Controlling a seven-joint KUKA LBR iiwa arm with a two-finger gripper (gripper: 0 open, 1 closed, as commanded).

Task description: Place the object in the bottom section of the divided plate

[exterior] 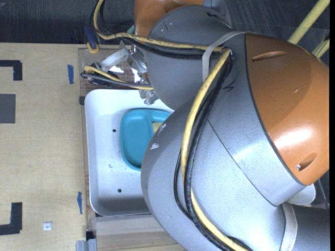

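One shallow white plastic bin seen at centre-left, on light wooden bench. Blue divided plate lies inside bin, right part hidden under bulky grey arm with orange band. Small yellowish patch at plate's right edge, too hidden to identify. Metallic gripper assembly glimpsed above bin's upper rim, just beyond plate; finger state cannot be told. Yellow-black cables run along arm.

A white bin sits in the middle, with small dark dots on its floor. To its left is a flat, pale wood bench top with black marks and small blue tape bits.
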